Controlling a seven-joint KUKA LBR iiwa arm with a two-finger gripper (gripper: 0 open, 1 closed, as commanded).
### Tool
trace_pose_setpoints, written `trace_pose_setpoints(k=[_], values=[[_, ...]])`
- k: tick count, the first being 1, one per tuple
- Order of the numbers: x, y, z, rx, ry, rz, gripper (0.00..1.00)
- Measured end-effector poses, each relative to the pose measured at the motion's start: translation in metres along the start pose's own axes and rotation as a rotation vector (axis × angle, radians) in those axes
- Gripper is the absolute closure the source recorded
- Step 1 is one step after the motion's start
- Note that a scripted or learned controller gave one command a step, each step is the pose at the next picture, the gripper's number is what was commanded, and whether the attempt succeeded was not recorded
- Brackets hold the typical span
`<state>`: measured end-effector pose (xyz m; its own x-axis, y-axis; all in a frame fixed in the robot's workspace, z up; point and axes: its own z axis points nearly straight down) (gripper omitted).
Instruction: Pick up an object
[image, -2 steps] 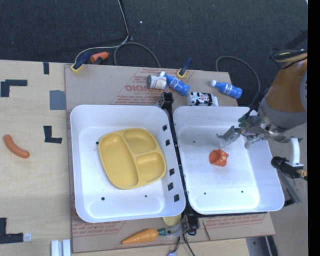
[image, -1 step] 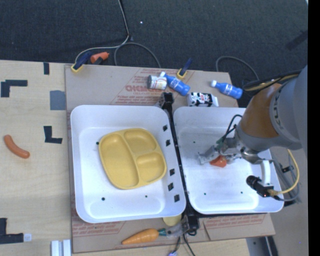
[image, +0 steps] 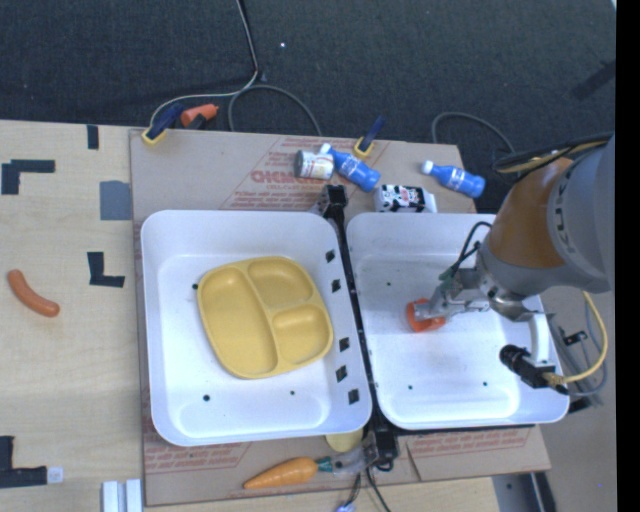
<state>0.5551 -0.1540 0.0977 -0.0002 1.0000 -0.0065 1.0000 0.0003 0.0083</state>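
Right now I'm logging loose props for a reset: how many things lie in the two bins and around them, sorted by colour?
Yellow: 1, divided plate
Orange: 3, small object, carrot, sausage
Blue: 2, bottles
Black-and-white: 1, carton
White: 1, small can
Total: 8

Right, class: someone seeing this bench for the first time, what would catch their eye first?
Probably the yellow divided plate lying in the left bin, bright against the white. Next, the grey and orange arm reaching into the right bin, its gripper down at a small orange object. A toy carrot lies below the bins.
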Motion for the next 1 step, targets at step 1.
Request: trace_pose_setpoints(k=[1], values=[[0.0719,0.0534,-0.0927,-0.002,0.008,-0.010,1.00]])
